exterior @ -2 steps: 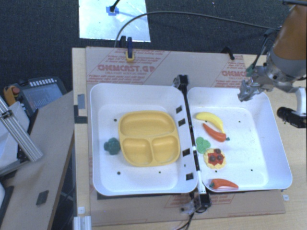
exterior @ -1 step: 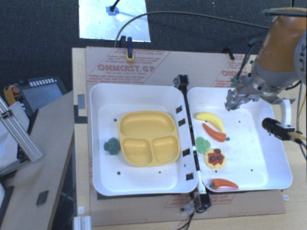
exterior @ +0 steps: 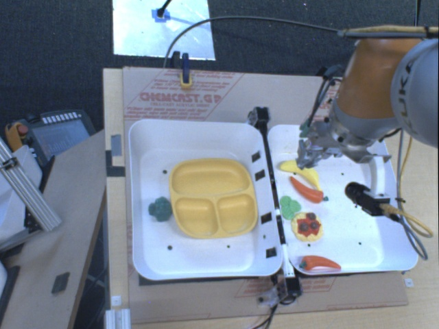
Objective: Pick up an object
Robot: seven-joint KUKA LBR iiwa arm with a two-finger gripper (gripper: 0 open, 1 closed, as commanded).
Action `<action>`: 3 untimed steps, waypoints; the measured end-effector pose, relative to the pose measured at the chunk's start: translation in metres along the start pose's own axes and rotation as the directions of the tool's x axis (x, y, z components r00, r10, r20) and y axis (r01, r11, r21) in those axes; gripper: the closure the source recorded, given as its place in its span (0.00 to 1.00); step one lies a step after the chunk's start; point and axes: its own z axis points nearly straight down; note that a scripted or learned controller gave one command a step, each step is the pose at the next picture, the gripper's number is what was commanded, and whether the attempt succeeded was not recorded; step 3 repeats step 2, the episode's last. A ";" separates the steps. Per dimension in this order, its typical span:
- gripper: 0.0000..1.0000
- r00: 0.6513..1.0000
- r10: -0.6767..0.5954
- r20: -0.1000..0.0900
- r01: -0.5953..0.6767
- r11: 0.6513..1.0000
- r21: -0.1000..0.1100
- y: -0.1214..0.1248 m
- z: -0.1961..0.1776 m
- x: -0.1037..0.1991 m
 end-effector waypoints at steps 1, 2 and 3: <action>1.00 1.000 0.001 0.000 -0.001 1.000 -0.001 -0.019 -0.003 0.043; 1.00 1.000 0.000 0.001 0.000 1.000 0.000 -0.041 0.008 0.097; 1.00 1.000 0.000 0.001 0.000 1.000 0.000 -0.041 0.008 0.097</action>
